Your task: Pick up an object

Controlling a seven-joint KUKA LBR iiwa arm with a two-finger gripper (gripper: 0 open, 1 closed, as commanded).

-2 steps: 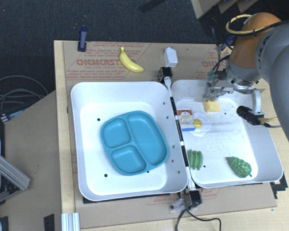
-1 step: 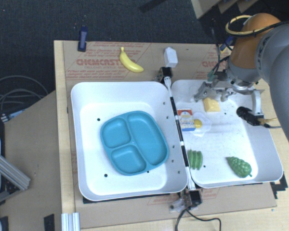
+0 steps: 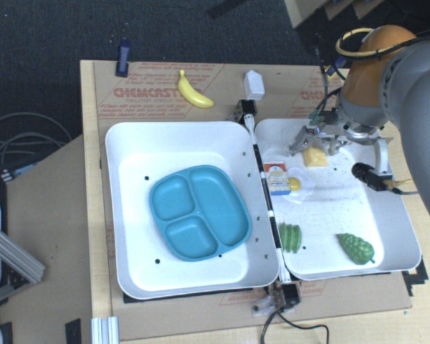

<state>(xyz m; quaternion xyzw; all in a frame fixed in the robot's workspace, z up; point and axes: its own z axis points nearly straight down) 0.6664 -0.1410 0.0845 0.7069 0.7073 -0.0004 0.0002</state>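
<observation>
The gripper [image 3: 316,139] hangs with fingers spread just over the pale yellow block [image 3: 315,158] — grasping nothing, so the lift remains.

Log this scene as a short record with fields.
left bin: holds a blue divided tray
right bin: yellow block, small carton, two green toy vegetables
hand: low over the yellow block at the bin's far end
outside bins: toy banana on the bench board
</observation>
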